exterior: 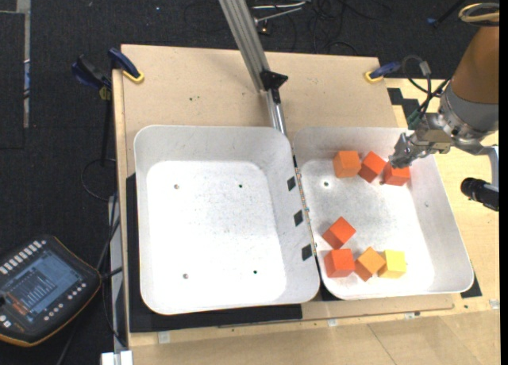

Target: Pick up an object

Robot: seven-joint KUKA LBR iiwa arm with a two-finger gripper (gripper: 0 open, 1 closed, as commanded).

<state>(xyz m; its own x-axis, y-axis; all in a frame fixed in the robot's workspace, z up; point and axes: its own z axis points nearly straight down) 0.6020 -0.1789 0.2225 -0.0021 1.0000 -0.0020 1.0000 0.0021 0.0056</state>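
In the right bin (444,220), pincer (399,163) over a red block (398,174), grip state indiscernible.

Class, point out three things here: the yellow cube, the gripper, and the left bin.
yellow cube (395,263), camera view, top face.
gripper (402,161), camera view, between its fingertips.
left bin (144,143), camera view, rim's far-left corner.
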